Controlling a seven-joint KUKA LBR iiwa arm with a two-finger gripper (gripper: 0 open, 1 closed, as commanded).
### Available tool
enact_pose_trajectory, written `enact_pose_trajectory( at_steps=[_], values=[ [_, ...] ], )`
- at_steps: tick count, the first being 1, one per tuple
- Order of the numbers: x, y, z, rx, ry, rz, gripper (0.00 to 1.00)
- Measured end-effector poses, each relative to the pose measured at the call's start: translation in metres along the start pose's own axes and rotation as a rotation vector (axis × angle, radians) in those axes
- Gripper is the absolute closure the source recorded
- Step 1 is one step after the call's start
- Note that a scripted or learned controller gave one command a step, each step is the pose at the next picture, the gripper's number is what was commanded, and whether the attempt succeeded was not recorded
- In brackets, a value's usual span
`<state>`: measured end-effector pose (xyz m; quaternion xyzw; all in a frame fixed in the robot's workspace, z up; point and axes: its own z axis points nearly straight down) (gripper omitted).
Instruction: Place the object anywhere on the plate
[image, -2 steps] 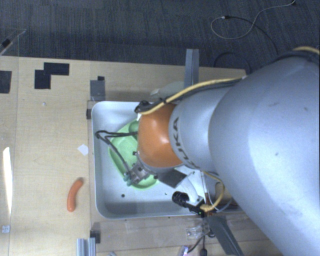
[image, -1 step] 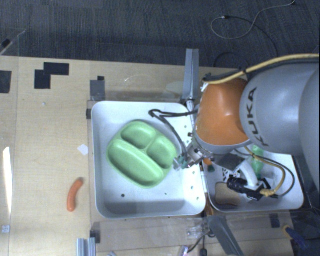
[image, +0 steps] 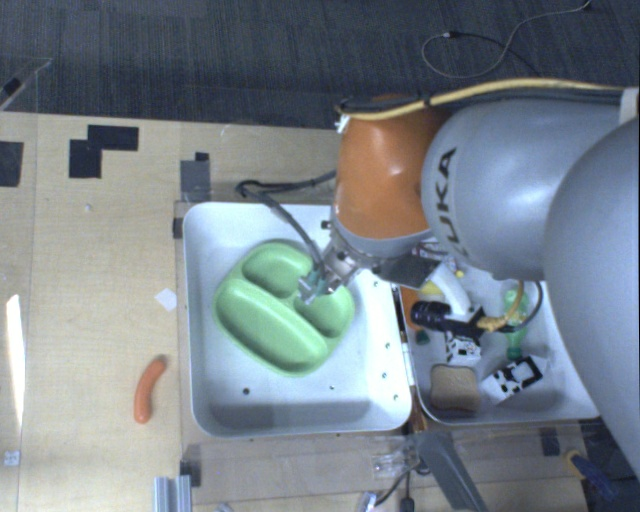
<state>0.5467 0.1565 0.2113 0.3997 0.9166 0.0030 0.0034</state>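
A green plate (image: 268, 320) with three compartments lies in the left white bin (image: 300, 415). My gripper (image: 314, 287) hangs over the plate's right side, near the ridge between its compartments. Its tip is small and partly hidden by the wrist, and I see no object in it. In the right bin (image: 545, 405) lie a brown block (image: 455, 389), a black-and-white piece (image: 514, 376) and a small white piece with dark spots (image: 461, 350). The grey arm covers much of that bin.
An orange sausage-shaped thing (image: 148, 389) lies on the wooden bench left of the bins. Something green (image: 514, 300) shows by the arm in the right bin. Black marks (image: 100, 148) sit at the bench's far left.
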Motion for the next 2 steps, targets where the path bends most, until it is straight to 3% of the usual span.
enact_pose_trajectory(
  at_steps=[1, 2],
  values=[
    [0.067, 0.013, 0.026, 0.002, 0.003, -0.202, 1.0],
    [0.098, 0.01, 0.025, 0.002, 0.003, -0.253, 1.0]
  ],
)
